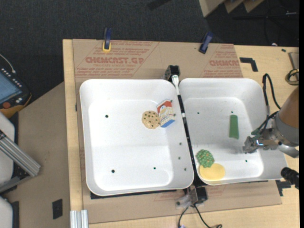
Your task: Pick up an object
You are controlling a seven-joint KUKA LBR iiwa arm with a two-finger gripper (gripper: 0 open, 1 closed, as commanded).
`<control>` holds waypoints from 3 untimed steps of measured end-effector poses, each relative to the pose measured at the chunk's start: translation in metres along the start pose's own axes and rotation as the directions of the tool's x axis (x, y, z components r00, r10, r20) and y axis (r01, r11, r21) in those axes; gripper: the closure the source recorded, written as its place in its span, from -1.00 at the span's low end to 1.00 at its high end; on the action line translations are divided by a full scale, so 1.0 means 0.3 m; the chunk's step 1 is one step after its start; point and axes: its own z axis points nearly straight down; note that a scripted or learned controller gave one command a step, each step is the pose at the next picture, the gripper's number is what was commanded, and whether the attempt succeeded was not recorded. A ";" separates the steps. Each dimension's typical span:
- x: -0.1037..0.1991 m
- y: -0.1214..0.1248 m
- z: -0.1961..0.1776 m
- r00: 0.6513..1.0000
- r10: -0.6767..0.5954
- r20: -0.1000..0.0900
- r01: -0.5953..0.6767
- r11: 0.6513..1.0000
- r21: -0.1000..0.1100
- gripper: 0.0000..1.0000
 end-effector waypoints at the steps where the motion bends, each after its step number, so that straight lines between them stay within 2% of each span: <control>1: 0.049 0.250 -0.577 1.000 -0.015 0.006 0.015 0.999 -0.031 1.00; 2: 0.069 0.001 -0.553 1.000 -0.006 -0.003 0.006 1.000 -0.003 1.00; 3: 0.218 -0.004 -0.042 1.000 -0.011 -0.008 0.011 1.000 0.009 1.00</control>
